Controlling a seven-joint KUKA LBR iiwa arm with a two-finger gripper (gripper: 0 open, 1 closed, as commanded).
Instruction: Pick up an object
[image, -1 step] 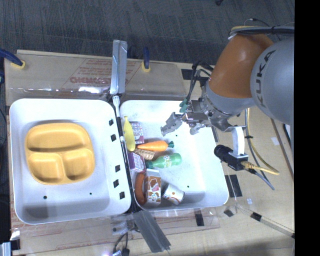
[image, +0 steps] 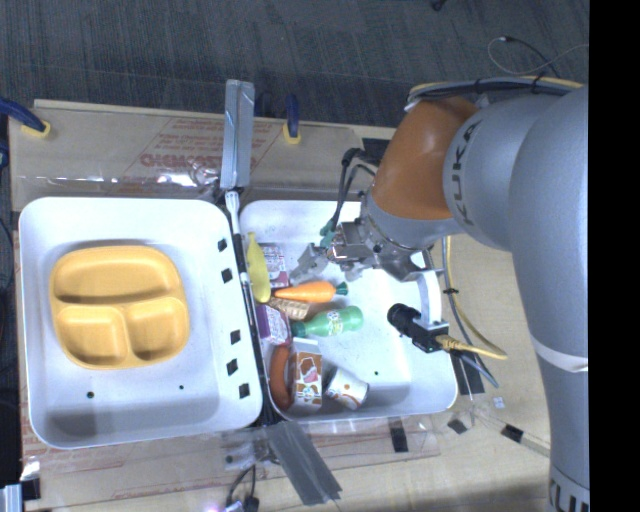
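While the arm is leaning in from the right, the gripper (image: 322, 250) is hanging low over the back of the right bin (image: 430, 385), and honestly I can't tell if the fingers are apart or together, too much wrist clutter. Nothing's showing between them, so I'm not calling it a grab. Closest target is looking like the carrot (image: 305, 293), sitting just in front of the fingers and a touch left, long axis running left-right across the bin. Green bottle (image: 332, 322) is lying just past it, same direction. Banana (image: 257, 268) is hugging the left wall, running front-to-back. Yellow tray (image: 120, 305) is sitting in the left bin (image: 40, 400), well apart.
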